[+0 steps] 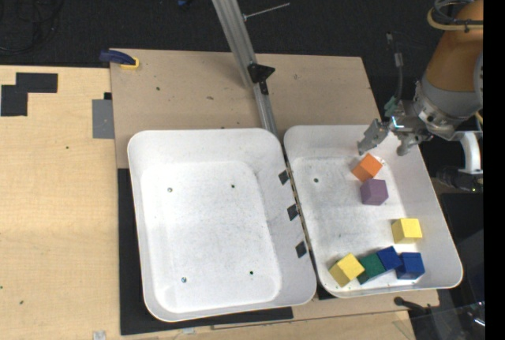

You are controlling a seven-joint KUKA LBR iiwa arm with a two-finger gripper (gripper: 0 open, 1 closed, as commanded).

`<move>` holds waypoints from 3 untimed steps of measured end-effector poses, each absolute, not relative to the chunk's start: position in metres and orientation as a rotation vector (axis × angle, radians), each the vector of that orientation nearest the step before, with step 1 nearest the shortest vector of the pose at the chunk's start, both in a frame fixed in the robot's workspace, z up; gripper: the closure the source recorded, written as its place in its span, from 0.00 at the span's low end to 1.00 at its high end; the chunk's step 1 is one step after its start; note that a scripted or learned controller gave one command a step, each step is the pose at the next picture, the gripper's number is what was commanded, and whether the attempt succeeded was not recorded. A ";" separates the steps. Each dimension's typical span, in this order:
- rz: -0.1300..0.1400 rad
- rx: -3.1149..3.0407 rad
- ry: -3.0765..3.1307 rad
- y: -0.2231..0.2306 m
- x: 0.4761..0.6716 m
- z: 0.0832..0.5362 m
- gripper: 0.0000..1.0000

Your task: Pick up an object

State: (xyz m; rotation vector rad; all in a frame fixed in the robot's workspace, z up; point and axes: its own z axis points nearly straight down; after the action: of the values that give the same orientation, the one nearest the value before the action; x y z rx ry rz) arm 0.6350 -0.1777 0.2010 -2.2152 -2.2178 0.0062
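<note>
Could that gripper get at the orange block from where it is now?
Probably yes. The gripper hangs just above the orange block in the right bin, with nothing between them. The purple block sits close beside it, which might crowd one finger.

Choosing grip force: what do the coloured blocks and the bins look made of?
The blocks, such as the orange block and purple block, look like matte foam or painted wood: flat colour, no glare. The right bin looks like moulded white plastic: rounded corners, slight sheen.
</note>
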 end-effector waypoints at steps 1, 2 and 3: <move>0.003 -2.215 -2.224 -0.177 0.636 0.204 0.00; 0.007 -2.216 -2.217 -0.183 0.631 0.157 0.00; 0.008 -2.217 -2.216 -0.185 0.622 0.110 0.00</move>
State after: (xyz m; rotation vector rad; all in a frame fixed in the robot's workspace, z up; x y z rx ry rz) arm 0.6222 -0.1852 0.1096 -2.2166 -2.2162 0.0076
